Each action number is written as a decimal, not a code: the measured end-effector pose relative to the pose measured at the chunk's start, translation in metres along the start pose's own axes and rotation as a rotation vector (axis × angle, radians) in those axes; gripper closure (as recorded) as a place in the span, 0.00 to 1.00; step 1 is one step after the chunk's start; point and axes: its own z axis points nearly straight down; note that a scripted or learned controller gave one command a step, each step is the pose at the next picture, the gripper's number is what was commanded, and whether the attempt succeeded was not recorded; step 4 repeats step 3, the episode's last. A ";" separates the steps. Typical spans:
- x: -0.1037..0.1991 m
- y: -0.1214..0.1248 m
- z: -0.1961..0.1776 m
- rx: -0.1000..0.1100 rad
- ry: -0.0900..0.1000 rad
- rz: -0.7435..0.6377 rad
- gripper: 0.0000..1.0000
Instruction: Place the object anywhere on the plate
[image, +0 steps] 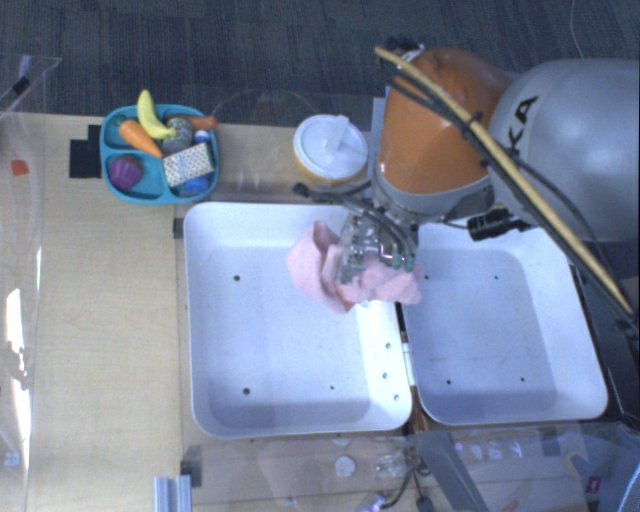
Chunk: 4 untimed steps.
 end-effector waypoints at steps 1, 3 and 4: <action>0.037 0.041 0.007 0.000 0.002 -0.136 1.00; 0.061 0.087 0.008 0.000 0.000 -0.138 0.00; 0.061 0.087 0.008 0.000 0.000 -0.138 0.00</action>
